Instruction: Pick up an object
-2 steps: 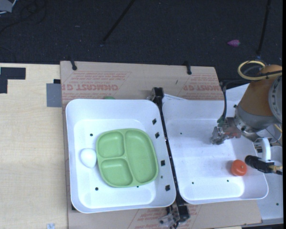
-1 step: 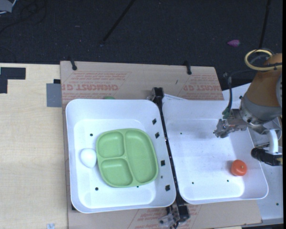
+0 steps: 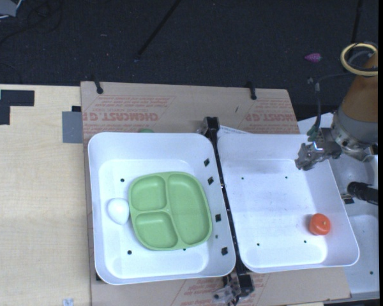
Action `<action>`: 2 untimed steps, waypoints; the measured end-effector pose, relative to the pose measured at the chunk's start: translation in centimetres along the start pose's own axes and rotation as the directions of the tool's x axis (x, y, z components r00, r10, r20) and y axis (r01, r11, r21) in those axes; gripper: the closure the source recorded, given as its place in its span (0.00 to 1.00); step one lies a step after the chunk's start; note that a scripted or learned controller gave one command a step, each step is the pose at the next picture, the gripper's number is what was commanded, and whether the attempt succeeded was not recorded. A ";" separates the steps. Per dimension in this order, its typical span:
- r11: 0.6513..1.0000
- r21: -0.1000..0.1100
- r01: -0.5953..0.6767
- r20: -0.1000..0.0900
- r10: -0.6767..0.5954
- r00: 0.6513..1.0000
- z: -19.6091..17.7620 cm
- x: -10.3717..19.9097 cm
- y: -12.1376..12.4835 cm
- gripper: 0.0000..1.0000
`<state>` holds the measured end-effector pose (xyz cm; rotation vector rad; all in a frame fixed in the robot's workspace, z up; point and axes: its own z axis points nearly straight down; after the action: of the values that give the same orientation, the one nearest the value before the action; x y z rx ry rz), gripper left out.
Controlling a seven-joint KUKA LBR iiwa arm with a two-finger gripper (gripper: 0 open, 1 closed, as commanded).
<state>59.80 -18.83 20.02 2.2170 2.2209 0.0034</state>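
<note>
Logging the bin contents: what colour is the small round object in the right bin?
Orange; it shows plainly in the camera view, near the right bin's right wall.

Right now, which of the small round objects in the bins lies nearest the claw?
The orange ball, alone in the right bin, below the claw at that bin's upper right. The white egg sits in the left bin beside the green plate.

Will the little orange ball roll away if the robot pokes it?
Probably. The orange ball looks round and sits loose on the right bin's smooth white floor, so a nudge would likely roll it. The bin's raised rim should stop it. It looks small, so probably light.
</note>
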 end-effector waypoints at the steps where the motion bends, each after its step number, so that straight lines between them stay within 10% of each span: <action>1: 1.000 0.004 0.000 -0.001 0.000 1.000 -2.0 -0.1 0.0 1.00; 2: 1.000 0.006 0.004 -0.004 -0.004 1.000 -2.6 6.1 0.8 1.00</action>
<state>60.56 -12.72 22.63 2.2181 2.2298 0.0002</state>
